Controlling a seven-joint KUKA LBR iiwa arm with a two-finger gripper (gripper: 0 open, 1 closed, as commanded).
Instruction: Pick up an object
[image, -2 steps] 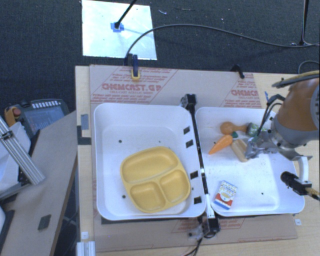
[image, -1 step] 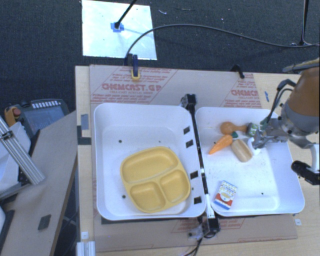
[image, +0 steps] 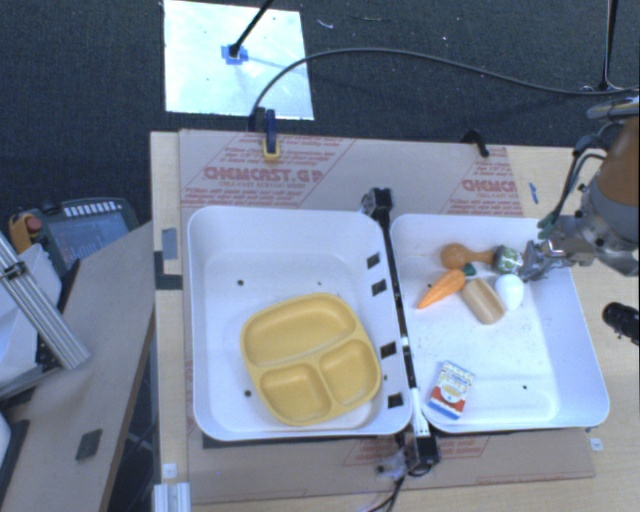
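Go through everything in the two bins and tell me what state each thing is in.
Yellow tray: flat in left bin, compartments bare.
Carrot: lying in right bin.
Wooden block: lying beside the carrot.
White egg: resting by the block.
Small carton: lying near the front.
Gripper: low over right bin.

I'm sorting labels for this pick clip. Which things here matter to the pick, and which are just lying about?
In play:
gripper, low over the right bin
green object at its tip
white egg
tan block
carrot
brown pear-shaped piece
small carton

Lying about:
yellow divided tray in the left bin
handheld pendant on the side table
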